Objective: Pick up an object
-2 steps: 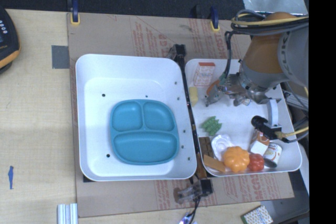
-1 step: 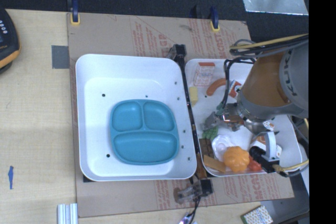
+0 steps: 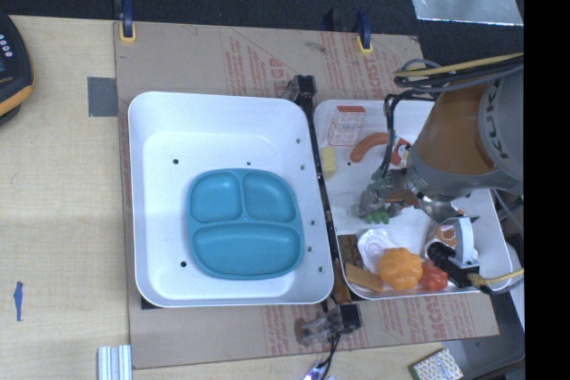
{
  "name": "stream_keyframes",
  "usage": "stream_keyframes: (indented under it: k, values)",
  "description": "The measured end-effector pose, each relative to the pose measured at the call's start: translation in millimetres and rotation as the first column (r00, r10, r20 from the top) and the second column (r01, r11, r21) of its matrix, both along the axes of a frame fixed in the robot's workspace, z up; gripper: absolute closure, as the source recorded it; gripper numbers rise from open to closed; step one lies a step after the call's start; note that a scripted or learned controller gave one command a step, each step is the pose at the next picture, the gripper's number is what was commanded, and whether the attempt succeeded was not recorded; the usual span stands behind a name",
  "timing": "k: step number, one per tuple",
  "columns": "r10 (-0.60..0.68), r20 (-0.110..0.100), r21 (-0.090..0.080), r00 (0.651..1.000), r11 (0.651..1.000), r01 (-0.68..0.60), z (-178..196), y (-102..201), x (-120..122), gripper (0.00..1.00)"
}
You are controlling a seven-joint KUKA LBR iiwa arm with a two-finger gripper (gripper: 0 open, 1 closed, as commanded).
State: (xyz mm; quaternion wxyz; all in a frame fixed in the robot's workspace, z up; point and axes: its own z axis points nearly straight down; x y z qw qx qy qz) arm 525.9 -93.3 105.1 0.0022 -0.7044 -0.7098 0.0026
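At right of frame, the arm's gripper (image 3: 385,191) reaches down into the right bin (image 3: 499,231), among small toys near a green item (image 3: 374,211). I cannot tell its state. Judged: descent stage; next, close and lift.

Even, fairly bright light from above, soft glare on the left white bin (image 3: 151,191), weak shadows, slightly soft focus everywhere, dark upper background, low resolution

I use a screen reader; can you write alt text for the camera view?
A grey and orange arm's end effector reaches into the right bin among small toys. The left bin holds a blue divided plate.
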Motion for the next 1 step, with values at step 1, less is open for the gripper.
stream_keyframes:
  k: [1]
  values:
    - [0.004, 0.013, 0.003, 1.0, 1.0, -0.004, 92.2, 70.8, 25.9, 1.0]
